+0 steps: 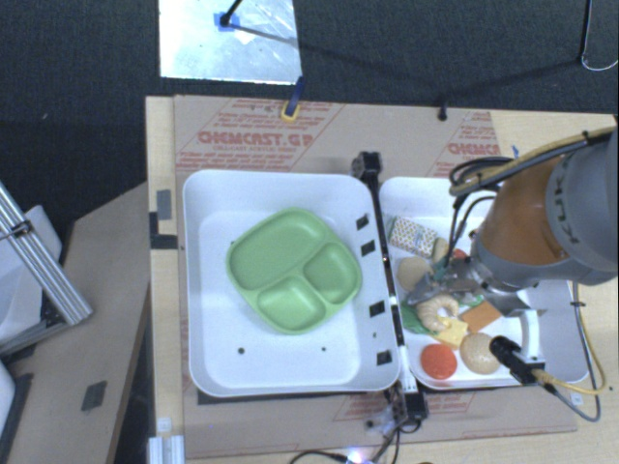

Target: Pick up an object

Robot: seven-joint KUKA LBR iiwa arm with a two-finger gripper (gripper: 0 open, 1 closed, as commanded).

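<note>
Over the right bin [416, 193], the arm [542, 220] reaches in low, orange band above the wrist, gripper [437, 283] down among the food pieces.

Left bin [208, 356]: holds a green divided plate [295, 271], well apart from the fingers, on the far side of the divider. Not in play.

Right bin, clutter around the fingers:
- speckled block [413, 231], just beyond the fingers toward the bin's far wall
- pale rounded lump [414, 271], just beside the tip on the divider side
- ring-shaped pastry [438, 309], directly below the tip, probably touching
- green leaf piece [414, 318] under the pastry's edge
- orange wedge [483, 316] and yellow piece [453, 332], near, on the arm side
- beige ball [478, 352] and red ball [439, 361], farther toward the near wall

Step in hand (judgement): closing on one piece in a tight cluster. Done well means committing to one target, likely the pastry or the pale lump, seating the fingers either side of it before closing, and lifting straight up so neighbours aren't dragged.

Fingers: dark metal parts blur into the items beneath. Cannot tell whether they are spread or closed, nor whether anything sits between them. No grasp confirmed.
</note>
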